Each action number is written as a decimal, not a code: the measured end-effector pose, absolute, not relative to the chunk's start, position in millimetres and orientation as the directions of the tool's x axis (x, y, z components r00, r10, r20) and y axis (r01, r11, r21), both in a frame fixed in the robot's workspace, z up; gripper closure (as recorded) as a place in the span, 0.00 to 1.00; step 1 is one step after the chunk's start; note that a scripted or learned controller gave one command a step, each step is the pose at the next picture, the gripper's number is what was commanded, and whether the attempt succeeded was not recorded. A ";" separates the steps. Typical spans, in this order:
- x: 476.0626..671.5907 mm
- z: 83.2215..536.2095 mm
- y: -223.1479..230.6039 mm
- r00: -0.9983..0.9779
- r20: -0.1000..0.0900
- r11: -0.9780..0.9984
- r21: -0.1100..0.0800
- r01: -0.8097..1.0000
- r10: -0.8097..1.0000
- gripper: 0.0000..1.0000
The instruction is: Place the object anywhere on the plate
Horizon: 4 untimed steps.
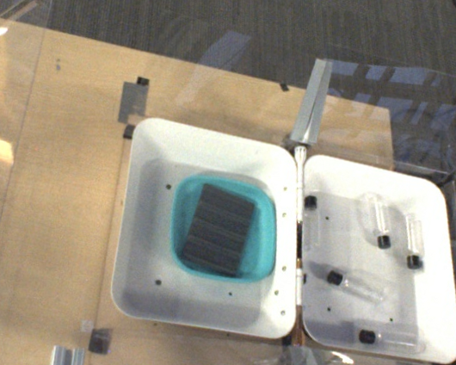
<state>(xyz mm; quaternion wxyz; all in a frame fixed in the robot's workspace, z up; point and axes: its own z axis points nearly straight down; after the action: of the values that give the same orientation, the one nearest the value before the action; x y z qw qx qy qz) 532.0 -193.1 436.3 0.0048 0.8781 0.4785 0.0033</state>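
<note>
A teal square plate (263, 243) with rounded corners sits in the middle of the left white bin (147, 207). A dark grey ribbed rectangular block (218, 228) lies flat on the plate, slightly tilted, well inside its rim. Nothing touches the block.
The right white bin (441, 285) holds several clear vials with black caps, such as one (376, 219) at the back and one (358, 285) lying near the middle. A small black cap (309, 202) rests by its left wall. A metal post (312, 100) stands behind the bins.
</note>
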 end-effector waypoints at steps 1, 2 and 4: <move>488.7 436.4 -194.4 0.621 0.002 -0.621 0.011 0.784 0.784 0.00; 488.4 436.4 -197.9 0.726 0.004 -0.726 0.009 0.688 0.688 0.00; 488.4 436.1 -205.6 0.874 0.006 -0.874 0.007 0.486 0.486 0.00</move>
<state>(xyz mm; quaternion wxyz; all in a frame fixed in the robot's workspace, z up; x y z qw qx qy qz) 488.4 -205.6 436.1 0.0028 0.9679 0.2511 0.0038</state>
